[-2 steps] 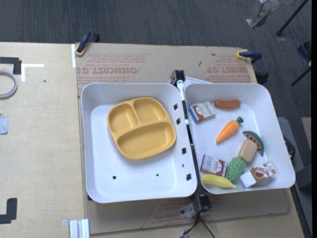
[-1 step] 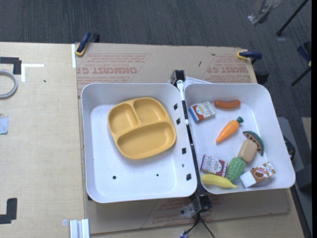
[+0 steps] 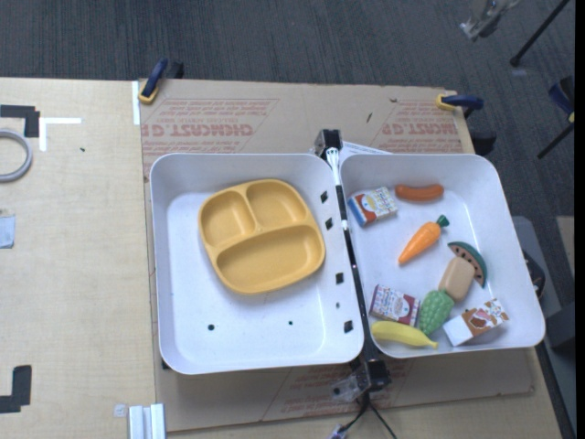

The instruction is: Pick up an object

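Hovering at the top right corner of the camera view, the gripper (image 3: pixel 489 7) sits well off the bench, above dark floor — small and blurred, so how it is set cannot be told, and nothing can be made out in it. It touches neither bin.

Right bin (image 3: pixel 498 179) holds the toy food. A red sausage (image 3: pixel 420 191) lies near the far wall, a small milk carton (image 3: pixel 372 206) just beside it toward the divider. An orange carrot (image 3: pixel 422 241) lies tilted mid-bin, green top pointing up-right. A watermelon slice (image 3: pixel 469 258) sits against a tan bread-like piece (image 3: pixel 455 279). Near the front wall: a small printed box (image 3: pixel 394 304), a green corn cob (image 3: pixel 435 311) touching it, a yellow banana (image 3: pixel 403 335) along the front edge, and another carton (image 3: pixel 478 322) in the front right corner.

Left bin (image 3: pixel 174 273) holds a yellow divided plate (image 3: pixel 262 236) with three compartments, lying flat toward the far half.

Both bins rest side by side on a cardboard sheet (image 3: pixel 210 122) over the wooden bench (image 3: pixel 69 273). Clamps (image 3: pixel 154 79) grip the cardboard's far corners.
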`<state>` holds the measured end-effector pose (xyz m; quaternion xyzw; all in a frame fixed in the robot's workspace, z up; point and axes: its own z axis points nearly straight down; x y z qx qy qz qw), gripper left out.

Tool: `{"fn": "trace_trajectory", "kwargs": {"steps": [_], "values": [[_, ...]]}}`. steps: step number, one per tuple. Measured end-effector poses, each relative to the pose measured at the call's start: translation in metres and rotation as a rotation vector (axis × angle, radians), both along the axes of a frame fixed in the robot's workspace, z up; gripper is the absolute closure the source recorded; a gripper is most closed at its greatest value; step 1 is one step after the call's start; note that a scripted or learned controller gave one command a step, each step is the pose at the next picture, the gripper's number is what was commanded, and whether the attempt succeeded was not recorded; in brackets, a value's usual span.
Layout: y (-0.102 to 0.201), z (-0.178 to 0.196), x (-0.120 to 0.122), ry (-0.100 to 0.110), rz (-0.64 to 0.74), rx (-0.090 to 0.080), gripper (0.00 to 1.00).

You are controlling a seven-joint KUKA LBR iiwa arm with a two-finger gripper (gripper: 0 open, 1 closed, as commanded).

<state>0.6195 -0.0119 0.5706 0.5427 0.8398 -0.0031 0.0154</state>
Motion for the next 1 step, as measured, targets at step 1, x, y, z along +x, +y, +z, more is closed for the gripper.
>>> {"fn": "trace_trajectory", "kwargs": {"steps": [1], "values": [[0.0001,0.0084,0.0014,-0.002,0.002,-0.002,1.00]]}}
